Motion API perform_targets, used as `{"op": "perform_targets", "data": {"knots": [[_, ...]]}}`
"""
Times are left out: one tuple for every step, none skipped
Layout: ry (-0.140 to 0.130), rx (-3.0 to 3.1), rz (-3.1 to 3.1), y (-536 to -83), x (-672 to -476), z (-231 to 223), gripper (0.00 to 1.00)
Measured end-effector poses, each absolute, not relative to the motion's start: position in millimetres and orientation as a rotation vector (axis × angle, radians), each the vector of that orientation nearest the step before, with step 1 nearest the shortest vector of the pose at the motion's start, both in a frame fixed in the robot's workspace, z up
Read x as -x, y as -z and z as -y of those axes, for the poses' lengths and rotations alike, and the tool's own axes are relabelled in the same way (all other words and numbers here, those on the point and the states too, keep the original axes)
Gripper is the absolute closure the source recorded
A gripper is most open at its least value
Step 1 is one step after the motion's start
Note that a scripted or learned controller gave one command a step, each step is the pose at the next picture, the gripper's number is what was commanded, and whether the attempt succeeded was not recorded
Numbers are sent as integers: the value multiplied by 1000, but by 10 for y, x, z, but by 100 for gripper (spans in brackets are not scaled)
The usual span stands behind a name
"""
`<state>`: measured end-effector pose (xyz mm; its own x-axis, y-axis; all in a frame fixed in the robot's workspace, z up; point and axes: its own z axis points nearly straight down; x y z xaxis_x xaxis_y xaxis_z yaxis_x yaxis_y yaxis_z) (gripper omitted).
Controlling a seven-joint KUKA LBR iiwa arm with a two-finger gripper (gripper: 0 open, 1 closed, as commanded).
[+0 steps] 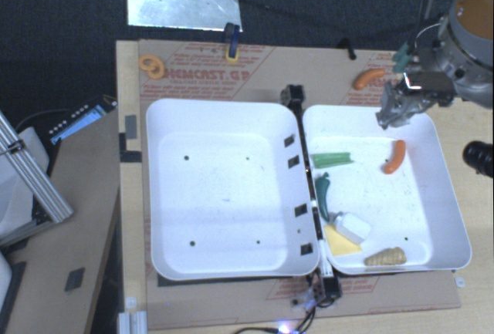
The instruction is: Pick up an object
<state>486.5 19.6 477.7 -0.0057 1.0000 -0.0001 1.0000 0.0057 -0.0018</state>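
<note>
Sausage (394, 156), orange-red and curved, lies on the floor of the right bin (451, 193), near its upper right corner. It looks like a small toy, so it is probably light, smooth and a little slippery. A hold across its narrow middle would likely suit it best, since the rounded ends could squirt free.

Gripper (390, 116) hangs just above the bin's upper right rim, near the sausage but apart from it. Whether it is wide or narrow cannot be told; nothing shows in its hold.

Other small things share the same bin: a green strip (332, 160) near the divider, a dark green curved piece (323, 193) below it, a yellow wedge (340, 240) with a white block (353, 228) touching it, and a tan ridged cone (385, 256) by the lower rim. The left bin (166, 193) sits beside it, joined by a black hinge strip (305, 178).

Both bins rest on a cardboard sheet (255, 66) printed in red; the letters seem to read "HEMCAST", though they are blurry. Another orange sausage (368, 79) lies on the cardboard beyond the right bin, and a pretzel-like ring (152, 65) lies at the cardboard's far left corner.
</note>
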Motion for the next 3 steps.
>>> {"op": "perform_targets", "data": {"knots": [[-8,2207,2228,-3749,-4861,-816,100],[24,2223,2234,-5099,-4871,-820,100],[-5,2232,2211,-4432,-4863,200,100]]}}
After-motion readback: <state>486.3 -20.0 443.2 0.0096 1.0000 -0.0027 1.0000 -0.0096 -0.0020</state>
